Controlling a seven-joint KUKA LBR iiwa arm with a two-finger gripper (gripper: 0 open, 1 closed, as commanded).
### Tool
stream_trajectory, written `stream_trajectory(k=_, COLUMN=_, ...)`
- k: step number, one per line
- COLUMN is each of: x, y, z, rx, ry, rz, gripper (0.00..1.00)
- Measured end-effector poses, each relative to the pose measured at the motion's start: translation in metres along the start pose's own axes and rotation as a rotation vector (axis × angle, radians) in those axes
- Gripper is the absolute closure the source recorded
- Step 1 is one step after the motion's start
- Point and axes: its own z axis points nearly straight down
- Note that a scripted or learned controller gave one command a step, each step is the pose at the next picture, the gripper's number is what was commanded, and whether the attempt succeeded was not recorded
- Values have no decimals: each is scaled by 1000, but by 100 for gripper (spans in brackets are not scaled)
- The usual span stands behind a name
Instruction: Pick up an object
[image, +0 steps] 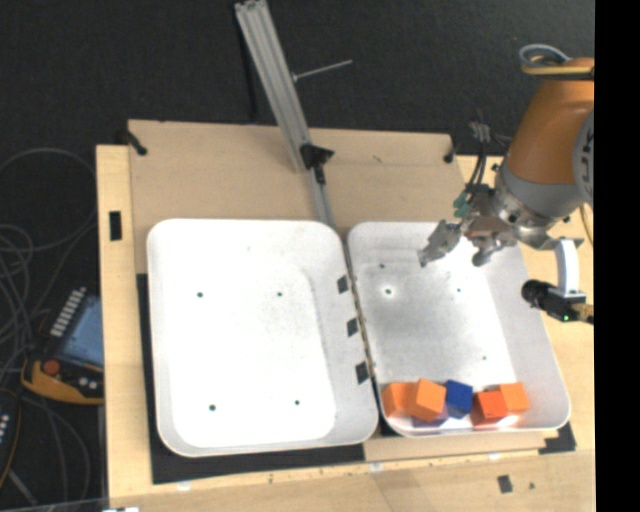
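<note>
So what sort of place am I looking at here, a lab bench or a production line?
Most likely a robotics lab test bench: two shallow white bins on a plywood bench, small orange and blue blocks as practice objects, the gripper open above them, and loose cables on the dark floor.

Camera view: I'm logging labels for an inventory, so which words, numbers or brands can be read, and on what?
None can be read.
Handheld pendant left of the bench: its screen and keys are too blurred.
Blocks, white bins and arm: no markings visible.
</note>
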Motion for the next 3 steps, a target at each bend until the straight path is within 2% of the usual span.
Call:
stream_trajectory(k=1, x=43, y=-24, z=-77, rx=-7, ry=0, rz=-6, gripper=0)
stream_trajectory(k=2, x=68, y=-34, z=38, rx=9, ry=0, rz=-6, gripper=0)
stream_trajectory(k=3, x=94, y=-73, z=41, rx=4, ry=0, rz=-8, gripper=0)
